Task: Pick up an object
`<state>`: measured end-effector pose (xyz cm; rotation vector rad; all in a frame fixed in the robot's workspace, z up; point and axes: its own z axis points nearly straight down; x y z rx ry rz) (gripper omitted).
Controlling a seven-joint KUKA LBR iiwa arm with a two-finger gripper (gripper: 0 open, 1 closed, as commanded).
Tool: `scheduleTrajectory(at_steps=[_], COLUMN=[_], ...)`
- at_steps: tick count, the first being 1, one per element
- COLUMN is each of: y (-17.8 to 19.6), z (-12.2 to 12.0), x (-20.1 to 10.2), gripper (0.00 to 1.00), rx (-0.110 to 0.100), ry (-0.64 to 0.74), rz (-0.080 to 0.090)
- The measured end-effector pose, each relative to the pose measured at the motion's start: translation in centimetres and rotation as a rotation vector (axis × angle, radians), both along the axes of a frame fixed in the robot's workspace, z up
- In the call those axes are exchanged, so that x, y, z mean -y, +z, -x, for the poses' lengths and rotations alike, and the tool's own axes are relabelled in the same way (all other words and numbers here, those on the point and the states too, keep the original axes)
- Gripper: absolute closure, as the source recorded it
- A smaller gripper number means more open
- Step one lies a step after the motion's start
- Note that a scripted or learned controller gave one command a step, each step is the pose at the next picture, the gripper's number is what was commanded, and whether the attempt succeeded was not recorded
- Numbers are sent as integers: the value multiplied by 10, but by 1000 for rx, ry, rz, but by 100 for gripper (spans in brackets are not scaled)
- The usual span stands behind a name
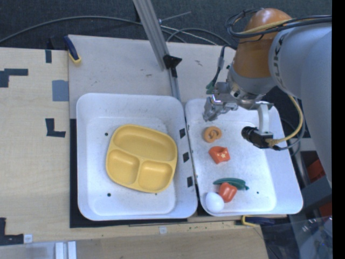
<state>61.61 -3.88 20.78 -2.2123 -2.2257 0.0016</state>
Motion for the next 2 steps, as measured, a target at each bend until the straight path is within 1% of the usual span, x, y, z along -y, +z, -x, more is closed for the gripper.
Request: scheduleTrajectory(at_steps=[1, 2], y=[3, 20], z=[25, 51], x=[-59, -109], gripper=[100, 100], rx=[0, 1], ry=[1, 1], rz=[0, -1])
